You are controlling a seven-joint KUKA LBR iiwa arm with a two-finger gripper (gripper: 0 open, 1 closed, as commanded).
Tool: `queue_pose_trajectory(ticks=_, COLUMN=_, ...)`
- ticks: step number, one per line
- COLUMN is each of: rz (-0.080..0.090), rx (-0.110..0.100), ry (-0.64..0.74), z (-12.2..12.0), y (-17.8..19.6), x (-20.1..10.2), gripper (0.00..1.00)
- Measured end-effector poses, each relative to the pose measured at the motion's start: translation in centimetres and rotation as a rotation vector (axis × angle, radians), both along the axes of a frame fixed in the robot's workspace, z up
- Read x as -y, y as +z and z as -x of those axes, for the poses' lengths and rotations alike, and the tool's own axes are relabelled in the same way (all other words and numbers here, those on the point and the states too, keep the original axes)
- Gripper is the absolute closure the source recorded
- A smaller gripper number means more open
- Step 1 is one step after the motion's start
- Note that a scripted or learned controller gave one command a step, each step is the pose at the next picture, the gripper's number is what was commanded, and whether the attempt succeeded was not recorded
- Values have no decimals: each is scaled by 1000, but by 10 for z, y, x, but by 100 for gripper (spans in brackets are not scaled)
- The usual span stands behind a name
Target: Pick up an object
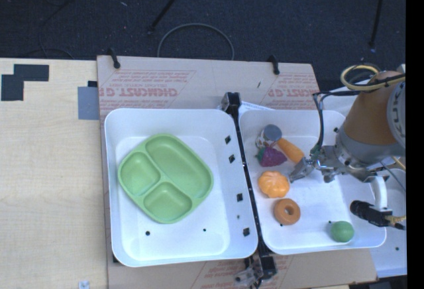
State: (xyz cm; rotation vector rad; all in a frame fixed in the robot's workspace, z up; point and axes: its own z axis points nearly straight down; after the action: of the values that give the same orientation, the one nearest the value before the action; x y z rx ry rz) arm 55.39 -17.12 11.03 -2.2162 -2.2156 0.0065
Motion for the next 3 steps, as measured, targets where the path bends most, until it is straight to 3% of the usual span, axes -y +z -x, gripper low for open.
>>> queue_pose_trajectory(ticks=1, rz=1, rx=3, ry=-1, z=0, y=-24, x=-1, gripper=0)
queue_pose_trajectory(ticks=2, rz=2, rx=6, ry=-4, z=0, y=-12, x=0, gripper=100)
queue_pose_trajectory(ticks=3, rz=3, rx=11, ry=2, z=-3, y=51, x=1, gripper=100)
